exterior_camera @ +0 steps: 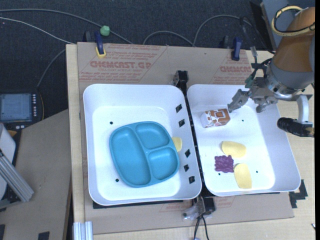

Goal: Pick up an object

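Note:
In the right bin (280, 149) lie a small brown and white carton (216, 118), a pale yellow piece (233, 148), a purple bunch (224, 163) and a second yellow piece (242, 175). My gripper (249, 104) hangs over the bin's far right part, open, with nothing between its fingers. Its left finger (236, 102) ends just above and to the right of the carton.
The left bin (95, 114) holds a blue divided tray (144, 153) with a small yellow piece (176, 144) at its right rim. A black divider with clips (187, 134) runs between the bins. Blue clamps (100, 48) stand on the board's far edge.

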